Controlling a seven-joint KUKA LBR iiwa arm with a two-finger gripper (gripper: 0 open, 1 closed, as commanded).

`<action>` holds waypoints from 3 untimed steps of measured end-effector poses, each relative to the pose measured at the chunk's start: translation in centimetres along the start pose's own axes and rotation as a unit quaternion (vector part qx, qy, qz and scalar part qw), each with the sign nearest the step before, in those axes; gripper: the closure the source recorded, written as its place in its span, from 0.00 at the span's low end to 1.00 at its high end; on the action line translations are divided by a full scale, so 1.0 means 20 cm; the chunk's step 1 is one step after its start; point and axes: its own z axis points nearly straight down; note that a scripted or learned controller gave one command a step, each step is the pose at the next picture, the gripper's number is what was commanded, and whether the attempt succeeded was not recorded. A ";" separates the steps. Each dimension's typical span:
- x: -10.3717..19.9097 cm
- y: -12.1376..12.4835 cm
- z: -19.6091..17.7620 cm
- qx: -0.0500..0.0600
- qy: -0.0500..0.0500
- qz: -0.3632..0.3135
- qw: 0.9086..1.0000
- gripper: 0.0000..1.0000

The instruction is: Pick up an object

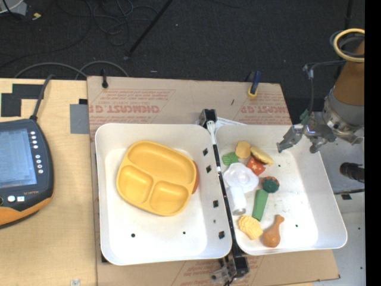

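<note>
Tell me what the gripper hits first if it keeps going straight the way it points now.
The gripper points left and downward over the right bin. Going straight on, it would probably meet the red and yellow toy pieces first, though one view leaves its height unclear.

Yellow plate (pixel 156 177) hides an orange item's bulk.

Divided tray (pixel 156 177) in left bin (pixel 107 219); toy foods (pixel 253 189) clustered in right bin (pixel 315 219).
</note>
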 end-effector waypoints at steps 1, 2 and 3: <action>-0.01 -0.19 0.65 0.005 0.002 0.000 1.000 0.00; -0.02 -0.17 0.57 0.001 0.001 0.002 1.000 1.00; 0.31 -0.21 -0.02 -0.005 0.000 -0.003 1.000 1.00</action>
